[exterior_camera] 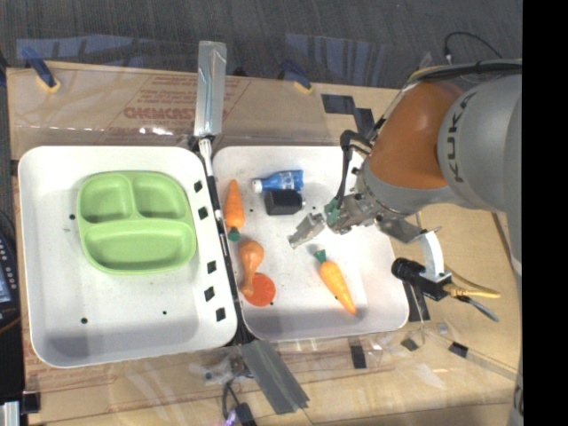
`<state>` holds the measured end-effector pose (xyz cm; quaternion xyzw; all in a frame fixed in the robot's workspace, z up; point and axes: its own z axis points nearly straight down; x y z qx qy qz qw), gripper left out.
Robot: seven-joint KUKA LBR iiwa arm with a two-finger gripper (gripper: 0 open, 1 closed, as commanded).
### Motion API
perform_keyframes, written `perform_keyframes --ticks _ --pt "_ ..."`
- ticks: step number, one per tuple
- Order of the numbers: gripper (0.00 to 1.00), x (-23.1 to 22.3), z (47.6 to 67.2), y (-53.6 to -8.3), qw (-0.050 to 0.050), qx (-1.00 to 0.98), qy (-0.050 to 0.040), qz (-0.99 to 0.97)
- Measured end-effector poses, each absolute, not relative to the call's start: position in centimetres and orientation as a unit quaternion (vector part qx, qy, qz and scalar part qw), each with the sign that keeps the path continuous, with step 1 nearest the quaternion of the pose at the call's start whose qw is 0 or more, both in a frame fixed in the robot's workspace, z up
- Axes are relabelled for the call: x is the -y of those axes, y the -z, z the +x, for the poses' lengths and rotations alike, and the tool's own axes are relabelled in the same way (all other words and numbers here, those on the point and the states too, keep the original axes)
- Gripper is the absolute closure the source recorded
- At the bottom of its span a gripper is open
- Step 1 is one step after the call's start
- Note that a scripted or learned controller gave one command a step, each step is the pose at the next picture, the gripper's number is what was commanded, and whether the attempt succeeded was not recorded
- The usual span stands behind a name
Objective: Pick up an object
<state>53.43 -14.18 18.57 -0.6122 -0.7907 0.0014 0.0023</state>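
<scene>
Gripper [306,229] at frame centre-right, above right bin [382,313]; I cannot tell finger state, nothing visibly held. Carrot [335,281] just below, likely next target, I judge.

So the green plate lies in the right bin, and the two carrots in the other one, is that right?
Not quite. The camera view shows the green plate in the left bin; the two carrots lie in the other one, the right bin.

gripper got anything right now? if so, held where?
Nothing held. The gripper hangs over bare floor of the right bin, nothing between its fingers; the nearest carrot lies apart, just below it.
</scene>
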Motion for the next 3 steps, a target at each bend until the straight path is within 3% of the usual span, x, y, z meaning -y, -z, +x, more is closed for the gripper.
perform_keyframes --ticks 1,2,3 --pt "0.0 19.1 51.3 -9.2 -0.001 0.754 -0.0002 -0.657" --pt "1.0 19.1 51.3 -10.2 0.0 0.756 -0.001 -0.655" --pt "1.0 15.1 55.4 -23.7 0.0 0.684 0.0 -0.729"
